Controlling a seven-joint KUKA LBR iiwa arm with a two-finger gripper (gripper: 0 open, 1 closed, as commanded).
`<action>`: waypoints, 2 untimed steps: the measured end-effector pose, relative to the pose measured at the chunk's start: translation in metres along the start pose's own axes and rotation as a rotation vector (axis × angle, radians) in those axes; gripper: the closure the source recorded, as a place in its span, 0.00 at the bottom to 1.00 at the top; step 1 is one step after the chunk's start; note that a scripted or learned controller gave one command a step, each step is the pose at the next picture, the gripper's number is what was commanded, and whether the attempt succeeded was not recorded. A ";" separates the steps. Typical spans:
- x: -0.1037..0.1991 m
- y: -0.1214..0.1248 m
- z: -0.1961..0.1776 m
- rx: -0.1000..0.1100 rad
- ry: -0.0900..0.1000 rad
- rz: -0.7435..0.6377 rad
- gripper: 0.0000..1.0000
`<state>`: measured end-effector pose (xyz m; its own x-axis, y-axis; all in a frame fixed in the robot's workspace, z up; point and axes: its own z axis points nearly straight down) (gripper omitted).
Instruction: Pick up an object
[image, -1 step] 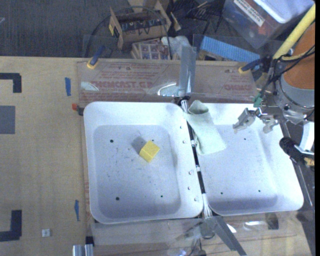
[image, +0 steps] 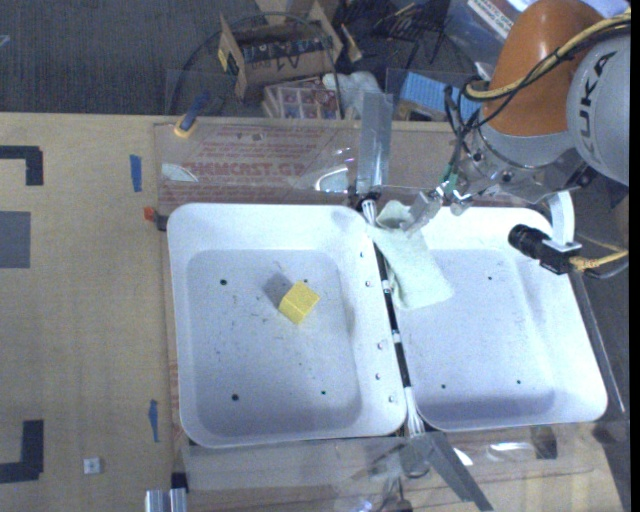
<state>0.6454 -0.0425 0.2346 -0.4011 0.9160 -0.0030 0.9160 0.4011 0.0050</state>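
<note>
A pale green cloth (image: 418, 275) hangs in a long fold at the back left corner of the right bin (image: 520, 400), close to the divider between the bins. Its bunched top end is pinched between the fingers of my gripper (image: 412, 214), which is shut on it just above the bin's back rim. The lower end of the cloth still rests on the bin floor. A small yellow block (image: 299, 302) lies alone near the middle of the left bin (image: 200, 400), well away from the gripper.
The arm (image: 550, 80) comes in from the upper right, over the right bin's back edge. A black cylinder with a yellow cable (image: 535, 245) sticks out over the right bin's back right. Boxes and clutter lie behind the bins.
</note>
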 end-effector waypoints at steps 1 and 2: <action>-0.008 0.018 0.048 0.003 0.002 -0.133 0.00; -0.011 0.018 0.037 -0.003 -0.001 -0.127 1.00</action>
<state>0.6666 -0.0452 0.1979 -0.5143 0.8576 -0.0044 0.8576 0.5143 0.0073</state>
